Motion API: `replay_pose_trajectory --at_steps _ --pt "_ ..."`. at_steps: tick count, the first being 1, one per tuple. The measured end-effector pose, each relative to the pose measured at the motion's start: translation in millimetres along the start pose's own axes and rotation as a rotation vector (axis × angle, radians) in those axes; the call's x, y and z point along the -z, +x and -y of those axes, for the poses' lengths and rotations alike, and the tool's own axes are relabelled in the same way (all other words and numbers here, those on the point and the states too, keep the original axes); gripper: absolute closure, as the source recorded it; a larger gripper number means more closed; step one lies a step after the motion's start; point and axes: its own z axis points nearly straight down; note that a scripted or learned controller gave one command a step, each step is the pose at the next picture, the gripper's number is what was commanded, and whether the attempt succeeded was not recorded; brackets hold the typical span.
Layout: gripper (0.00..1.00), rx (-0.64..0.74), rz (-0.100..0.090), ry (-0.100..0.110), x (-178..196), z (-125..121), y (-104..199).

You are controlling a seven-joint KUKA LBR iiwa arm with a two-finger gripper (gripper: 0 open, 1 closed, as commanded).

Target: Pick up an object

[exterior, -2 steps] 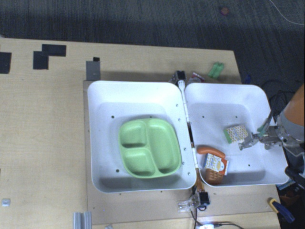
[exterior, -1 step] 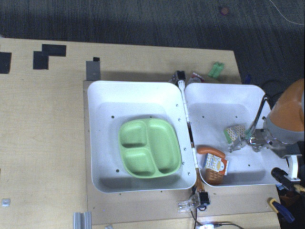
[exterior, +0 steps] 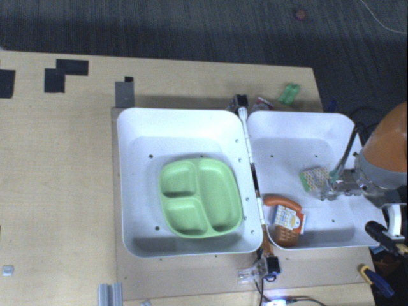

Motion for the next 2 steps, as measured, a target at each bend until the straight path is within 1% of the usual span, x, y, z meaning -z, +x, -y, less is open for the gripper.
replay_pose_trajectory --at_steps 1,2 --pt "0.00 0.000 0.000 0.000 -0.1 0.1 0.1" --pt "1.00 0.003 0.000 -0.004 10.7 -1.5 0.7"
